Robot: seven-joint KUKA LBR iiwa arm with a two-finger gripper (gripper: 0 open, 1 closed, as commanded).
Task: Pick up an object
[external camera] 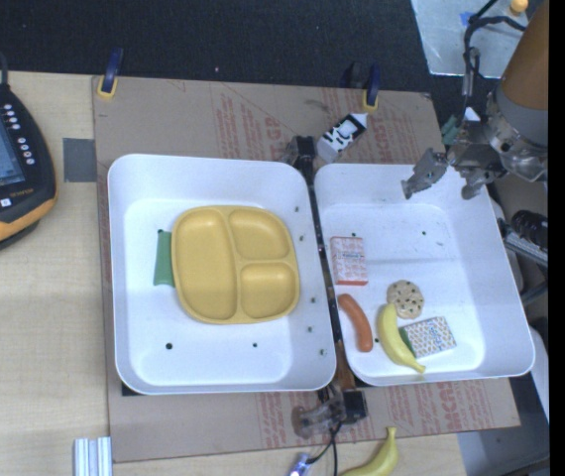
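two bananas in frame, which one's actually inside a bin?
The banana in the right bin, between the sausage and the checked packet. The other banana lies on the cardboard outside.

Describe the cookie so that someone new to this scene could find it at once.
Start at the right white bin and go to the cluster near its front edge. The cookie lies just above the banana, right of the hot dog. It alone is round, tan with dark chips.

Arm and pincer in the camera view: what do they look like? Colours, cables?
The arm enters at the upper right, with an orange section above a grey wrist. The pincer is grey bare metal with two angular fingers. A thin dark cable loops beside the wrist. No markings are legible.
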